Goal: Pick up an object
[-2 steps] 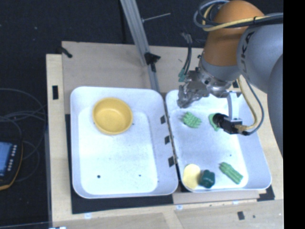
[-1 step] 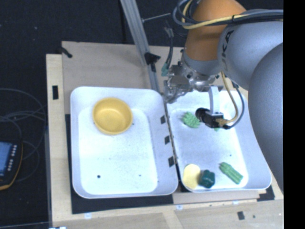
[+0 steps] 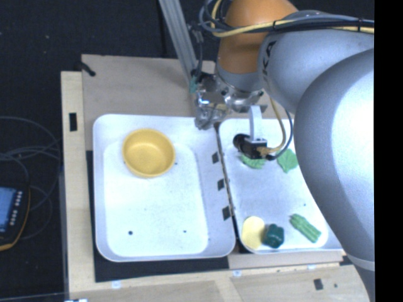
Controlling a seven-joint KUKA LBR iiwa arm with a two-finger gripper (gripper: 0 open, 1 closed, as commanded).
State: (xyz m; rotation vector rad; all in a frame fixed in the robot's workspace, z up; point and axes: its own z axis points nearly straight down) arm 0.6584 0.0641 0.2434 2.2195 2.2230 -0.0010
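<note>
The arm (image 3: 327, 106) is a bulky, smooth grey casing with rounded segments. Above the wrist sits a glossy orange band (image 3: 252, 36), domed in shape. Thin yellow and grey cables (image 3: 217, 11) loop beside it. The end effector (image 3: 206, 112) is small, bare metal, cluttered with fittings.
</note>
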